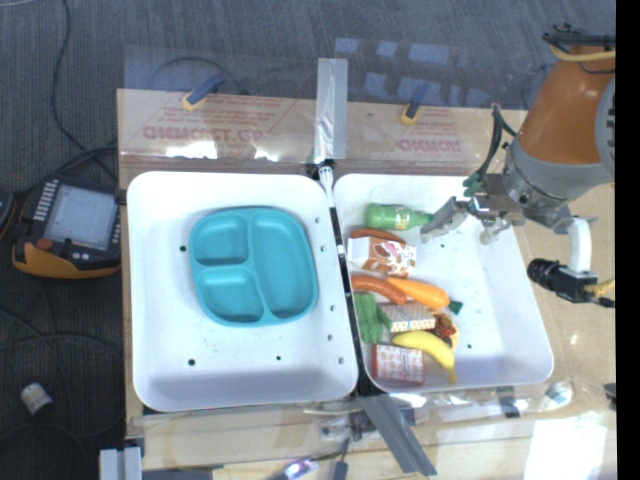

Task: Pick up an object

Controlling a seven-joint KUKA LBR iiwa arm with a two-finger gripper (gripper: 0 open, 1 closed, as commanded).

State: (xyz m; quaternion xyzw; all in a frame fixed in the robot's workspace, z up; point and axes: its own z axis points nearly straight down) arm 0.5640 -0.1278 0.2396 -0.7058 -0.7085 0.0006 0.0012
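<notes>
gripper (pixel 462 218) spread open, holding nothing, beside green bottle (pixel 396 217); bottle looks light, stiff, slippery; I'd grab mid-body

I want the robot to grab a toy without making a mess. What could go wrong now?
The toys lie packed along the left side of the right bin: the carrot, banana and green bottle sit very close together, so the gripper might pinch two at once or push one aside.

They also lie near the wall between the bins, so a finger might bump that wall.

The bottle is round, so it may roll away when touched.
</notes>
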